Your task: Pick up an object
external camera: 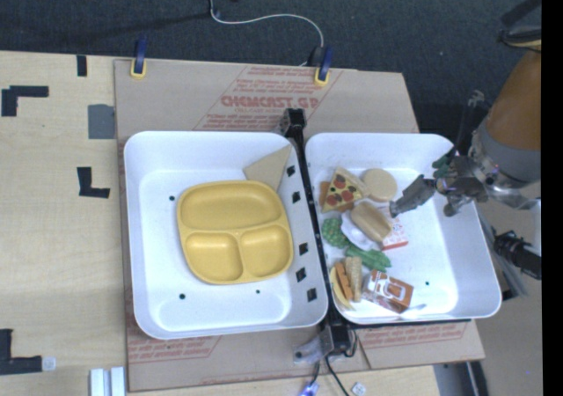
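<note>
pincer (pixel 406 203) over right bin (pixel 471 284), 3 o'clock of bun (pixel 370 223) | grip state unclear | nothing lifted yet, pick pending

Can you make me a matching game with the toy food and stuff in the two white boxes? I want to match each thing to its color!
Things:
1. divided tray
2. pizza slice
3. leafy vegetable
4. round bun

Colors:
A. green
B. pale tan
C. yellow
D. orange-red with dark spots

Pairs: 1-C, 2-D, 3-A, 4-B
</note>
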`<state>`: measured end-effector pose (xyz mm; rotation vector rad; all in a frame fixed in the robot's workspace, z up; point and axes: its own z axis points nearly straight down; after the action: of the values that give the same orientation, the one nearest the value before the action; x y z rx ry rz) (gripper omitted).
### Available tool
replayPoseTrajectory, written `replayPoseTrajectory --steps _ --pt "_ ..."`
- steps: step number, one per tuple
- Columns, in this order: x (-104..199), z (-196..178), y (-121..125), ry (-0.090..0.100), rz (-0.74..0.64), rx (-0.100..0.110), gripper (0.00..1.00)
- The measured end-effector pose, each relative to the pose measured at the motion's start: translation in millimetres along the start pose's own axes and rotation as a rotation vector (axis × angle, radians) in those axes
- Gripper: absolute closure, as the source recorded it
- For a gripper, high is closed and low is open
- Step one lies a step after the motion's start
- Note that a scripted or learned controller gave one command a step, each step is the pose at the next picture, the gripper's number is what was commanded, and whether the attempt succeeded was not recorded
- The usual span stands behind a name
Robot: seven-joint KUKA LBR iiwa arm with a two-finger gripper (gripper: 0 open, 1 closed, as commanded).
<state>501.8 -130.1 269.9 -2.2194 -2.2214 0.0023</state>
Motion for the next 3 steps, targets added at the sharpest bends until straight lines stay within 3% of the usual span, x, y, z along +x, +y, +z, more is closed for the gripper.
replayPoseTrajectory --steps 1,2,3 --pt "-3 111 37 0.001 0.0 0.002 0.0" --pt "-11 183 92 -0.003 -0.002 -0.008 0.0" --pt "12 182 127 -0.008 -0.004 0.005 0.0"
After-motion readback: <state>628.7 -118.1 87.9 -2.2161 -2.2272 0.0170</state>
